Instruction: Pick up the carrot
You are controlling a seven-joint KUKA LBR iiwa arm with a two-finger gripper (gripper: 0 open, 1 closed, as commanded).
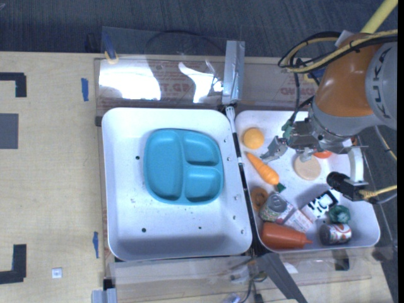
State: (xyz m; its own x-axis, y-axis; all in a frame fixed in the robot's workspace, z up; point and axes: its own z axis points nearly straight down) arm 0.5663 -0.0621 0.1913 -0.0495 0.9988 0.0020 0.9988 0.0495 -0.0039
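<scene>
Camera view, 1 frame. Bench [44,188] of pale wood, bearing 2 shallow white bins side by side.

Left bin [120,232]: 1 blue divided plate [184,166] with 3 compartments, lying near the middle.

Right bin [369,229]: several items, crowded.
- Carrot [263,168], orange, lying at a slant near the bin's left wall, its green end toward the lower right. It rests on the bin floor, free of the gripper.
- Yellow-orange ball [253,137], just above the carrot's upper end.
- Pale round disc [308,167], to the right of the carrot.
- Red pepper-like piece [284,235], along the bin's near edge.
- Small jar with a grey lid [275,206], just below the carrot's green end.
- Black-and-white packet [323,202], right of the jar.
- Round red-and-white item [336,233], in the lower right corner.

Arm [347,87], grey with an orange band, reaching in over the right bin's upper part. Gripper [276,149] just beside the carrot's upper end, to its right; its fingers look slightly spread, with nothing between them.
</scene>
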